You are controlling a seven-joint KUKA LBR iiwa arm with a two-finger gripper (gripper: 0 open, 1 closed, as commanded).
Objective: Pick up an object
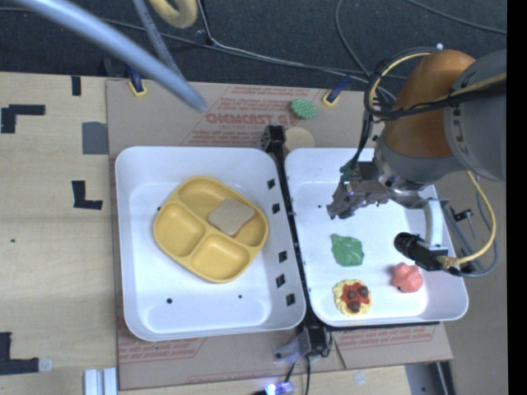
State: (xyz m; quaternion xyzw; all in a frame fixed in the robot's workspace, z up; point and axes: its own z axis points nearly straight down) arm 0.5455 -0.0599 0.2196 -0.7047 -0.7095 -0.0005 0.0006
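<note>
In the right bin [317,164] lie three small objects: a green leafy piece [347,249] near the middle, a yellow round piece with red and dark spots [352,295] at the front, and a pink lump [407,277] at the front right. My gripper [346,203] hangs over the right bin, just above and behind the green piece, with nothing seen between its fingers. The grey arm with its orange band [428,105] reaches in from the right. The left bin [136,171] holds a yellow divided plate [198,237] with a tan slice of bread [231,215] on it.
A small green dotted object [303,108] lies on the cardboard behind the bins. Black cables loop around the arm at the right. A black divider [284,212] runs between the two bins. A grey pole [107,31] crosses the upper left.
</note>
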